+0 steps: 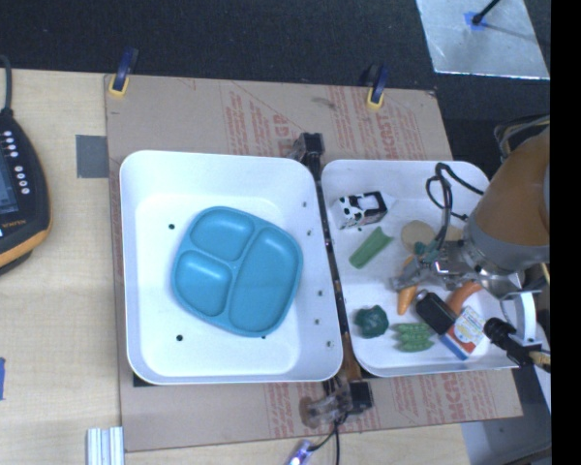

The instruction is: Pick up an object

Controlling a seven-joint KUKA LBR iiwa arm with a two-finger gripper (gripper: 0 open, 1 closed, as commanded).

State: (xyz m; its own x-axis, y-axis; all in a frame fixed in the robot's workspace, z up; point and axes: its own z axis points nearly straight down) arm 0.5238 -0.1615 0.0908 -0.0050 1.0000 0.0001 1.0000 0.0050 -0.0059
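The right bin holds several small objects. A black-and-white toy cow lies near its back left, with a green stick-shaped piece just in front of it. An orange carrot-like piece, a dark green round toy and a bumpy green toy lie toward the front. My gripper hangs low over the bin's middle right, right above the carrot-like piece and beside a tan disc. The grey and orange arm hides the bin's right side.
The left bin holds a blue divided plate. A black cylinder and a white, red and blue packet lie at the right bin's front right. A black cable loops near the arm. A teach pendant rests at far left.
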